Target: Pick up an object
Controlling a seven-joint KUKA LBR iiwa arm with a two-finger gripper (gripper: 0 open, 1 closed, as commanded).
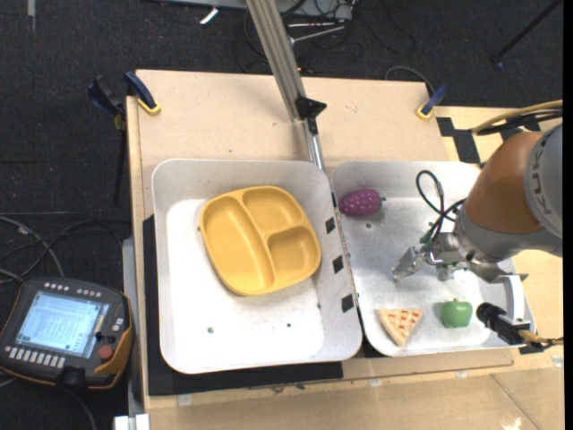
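Gripper (410,265) low in right bin (394,206) | jaws parted, nothing between them | pizza slice (399,323) just below, green pepper (456,313) beside, grapes (360,202) beyond | pick not yet made

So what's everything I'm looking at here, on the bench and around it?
white bins: two, white, side by side on the bench
divided plate: one, yellow, in the left bin
grape bunch: one, purple, right bin, far side near the divider
waffle slice: one, tan with red lines, right bin, near edge
green pepper: one, green, right bin, just right of the waffle slice
clamps: two, blue and yellow, at the bench's far corners
control pad: one, grey with a lit screen, on the floor to the left
arm: one, grey with an orange band, reaching in from the right
hand: one, metal, over the right bin's middle, nothing seen between its fingers
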